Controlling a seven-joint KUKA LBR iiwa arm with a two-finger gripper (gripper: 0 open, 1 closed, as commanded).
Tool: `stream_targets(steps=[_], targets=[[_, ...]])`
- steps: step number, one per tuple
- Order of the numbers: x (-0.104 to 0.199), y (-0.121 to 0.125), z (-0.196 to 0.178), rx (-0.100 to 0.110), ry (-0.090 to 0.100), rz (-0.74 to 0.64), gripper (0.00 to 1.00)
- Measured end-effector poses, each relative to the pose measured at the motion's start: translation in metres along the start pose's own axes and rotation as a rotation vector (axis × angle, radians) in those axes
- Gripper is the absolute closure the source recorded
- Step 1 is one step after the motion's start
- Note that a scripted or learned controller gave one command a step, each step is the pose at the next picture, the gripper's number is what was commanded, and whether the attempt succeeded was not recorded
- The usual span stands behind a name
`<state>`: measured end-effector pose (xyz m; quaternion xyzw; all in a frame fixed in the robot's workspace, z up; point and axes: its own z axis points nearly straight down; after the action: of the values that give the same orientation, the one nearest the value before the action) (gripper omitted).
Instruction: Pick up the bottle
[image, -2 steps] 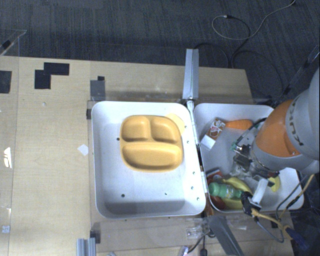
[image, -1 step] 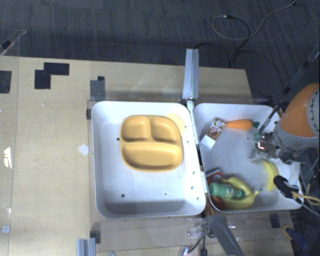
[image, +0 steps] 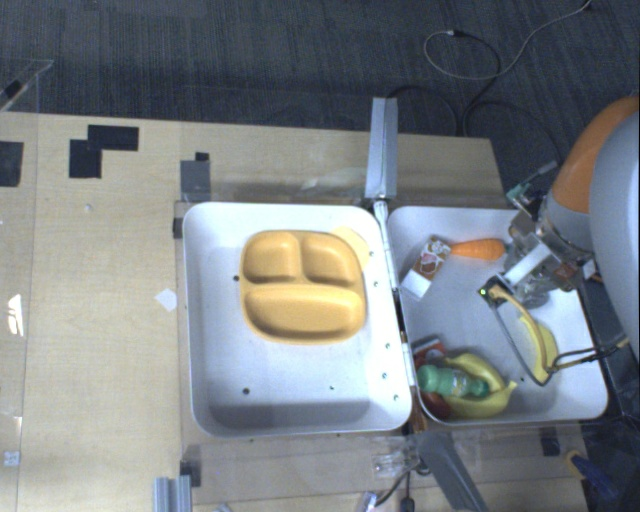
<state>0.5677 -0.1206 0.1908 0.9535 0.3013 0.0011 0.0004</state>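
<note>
Gripper (image: 515, 300) over the right bin (image: 590, 400), state unclear, well apart from the green bottle (image: 445, 381) at the bin's near-left corner.

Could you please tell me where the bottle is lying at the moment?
In the camera view, the green bottle lies in the right bin, near its front-left corner, tucked against a banana and well away from the claw.

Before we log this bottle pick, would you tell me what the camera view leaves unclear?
- Bottle: green, at the right bin's near-left corner; a banana lies across it, hiding its far end.
- Gripper: too blurred to judge its state.
- Carton beside the carrot: label too small to read.
- Arm: cut off by the right edge.
</note>
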Motion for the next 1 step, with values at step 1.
stream_targets(steps=[1], targets=[[-0.0443,0.0475,-0.2038,-0.003,0.001,-0.050,1.00]])
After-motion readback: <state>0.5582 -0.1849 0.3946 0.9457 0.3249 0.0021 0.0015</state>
